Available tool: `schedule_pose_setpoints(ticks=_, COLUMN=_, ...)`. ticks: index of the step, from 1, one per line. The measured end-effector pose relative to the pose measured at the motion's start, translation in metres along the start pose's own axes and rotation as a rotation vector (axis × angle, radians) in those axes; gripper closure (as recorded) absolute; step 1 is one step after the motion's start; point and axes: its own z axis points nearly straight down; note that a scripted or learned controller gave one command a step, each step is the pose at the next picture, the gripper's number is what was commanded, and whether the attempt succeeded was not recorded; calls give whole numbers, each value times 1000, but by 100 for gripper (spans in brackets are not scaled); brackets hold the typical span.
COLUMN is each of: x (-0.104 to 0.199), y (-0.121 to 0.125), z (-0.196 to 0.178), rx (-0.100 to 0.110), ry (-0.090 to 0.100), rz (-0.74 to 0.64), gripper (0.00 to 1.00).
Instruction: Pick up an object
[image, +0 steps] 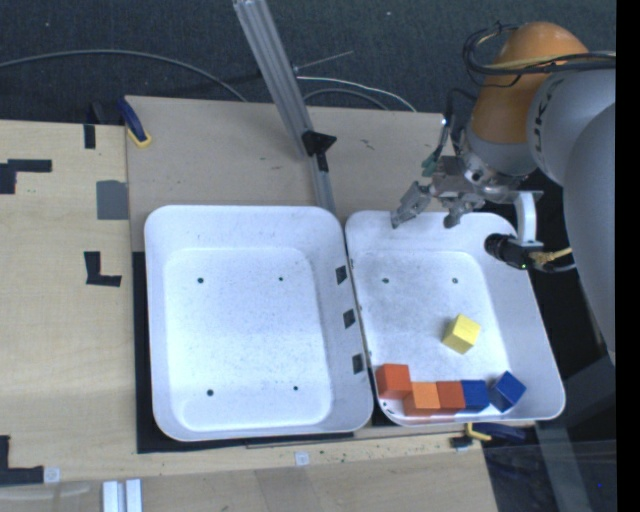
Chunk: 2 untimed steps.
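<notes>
**Nothing picked yet: tool spread and empty over the right bin's far edge**

The tool (428, 212) hangs at the far edge of the right bin (520, 300), its two fingers spread wide with nothing between them. As far as can be judged, the pick is at its start: no object has left the bin floor.

All the candidates lie in that right bin. A yellow block (461, 333) sits alone toward the middle of the floor, tilted, well apart from the others. Along the near edge runs a row: a red-orange block (393, 379) by the near left corner, an orange block (427, 397) just beside it, then another red-orange block (450, 395), a blue block (474, 396), and a second blue block (508, 389) turned at an angle by the near right corner. The left bin (160, 300) holds no objects.

What remains is the whole job: travel over a block, descend, close, lift. The yellow block looks the easiest target, having free space on every side; the row pieces are crowded against each other and the wall.
</notes>
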Motion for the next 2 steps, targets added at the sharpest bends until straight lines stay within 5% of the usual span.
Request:
schedule_pose_setpoints(ticks=1, x=-34, y=-37, z=98, rx=9, ry=1, rz=4, gripper=0)
schedule_pose_setpoints(ticks=2, x=-68, y=-100, z=107, rx=6, ry=0, rz=6, gripper=0)
